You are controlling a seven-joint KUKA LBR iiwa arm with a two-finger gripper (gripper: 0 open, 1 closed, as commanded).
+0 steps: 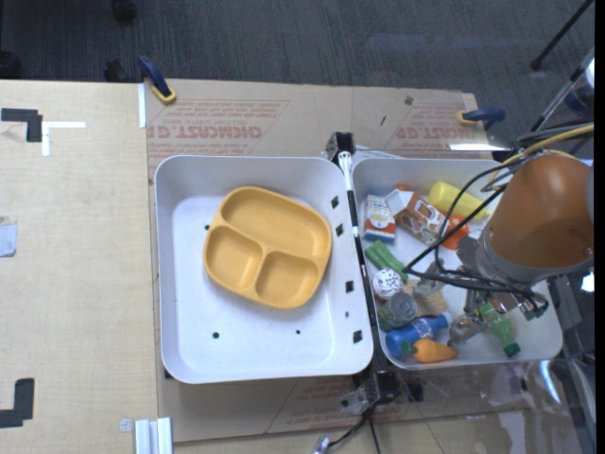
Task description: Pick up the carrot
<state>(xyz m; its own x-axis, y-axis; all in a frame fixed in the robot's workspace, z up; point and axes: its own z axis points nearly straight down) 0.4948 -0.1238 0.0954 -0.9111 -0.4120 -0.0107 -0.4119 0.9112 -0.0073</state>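
Gripper: the gripper [477, 322] hangs low in the right bin, under the arm's orange band, at about 4 o'clock of that bin; whether it is wide or narrow, or has anything in it, cannot be told, since cables and clutter blur it.
Arm: the grey arm [541, 218] with its orange band comes in from 3 o'clock and covers the right part of the right bin; black cables run from it towards the bin's middle.
Carrot: the carrot [433, 351] lies on the floor of the right bin at about 6 o'clock, near the front wall, apart from the gripper and at its 8 o'clock.
Blue item: a blue bottle-like object [417, 332] lies just above the carrot, touching or nearly touching it.
Right bin: the right bin [373, 173] also holds a yellow bottle [448, 197] at 12 o'clock, a brown packet [422, 221], a small white carton [379, 218] at 10 o'clock, a green piece [385, 257] and a grey round piece [401, 306].
Left bin: the left bin [180, 339] holds a yellow divided tray [267, 247] with three compartments, sitting slightly above its centre.
Bench: both bins rest on cardboard [236, 121] held by blue clamps [156, 78] at 11 o'clock and 1 o'clock.
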